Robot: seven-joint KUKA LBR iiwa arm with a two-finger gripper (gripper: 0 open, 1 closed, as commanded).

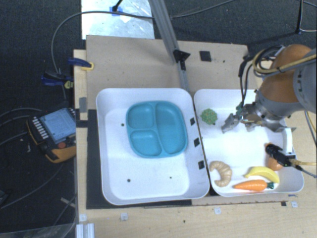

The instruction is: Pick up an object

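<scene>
Gripper (230, 125) hovering over right bin (237, 148), fingers looking apart, clamping nothing | nearest target: broccoli (209, 116) lying just beside, toward bin's upper-left corner | advising: centring over it, descending straight, closing gently, avoiding bin wall | croissant (221, 172), banana (262, 173), carrot (251, 185) sitting along near edge.
</scene>
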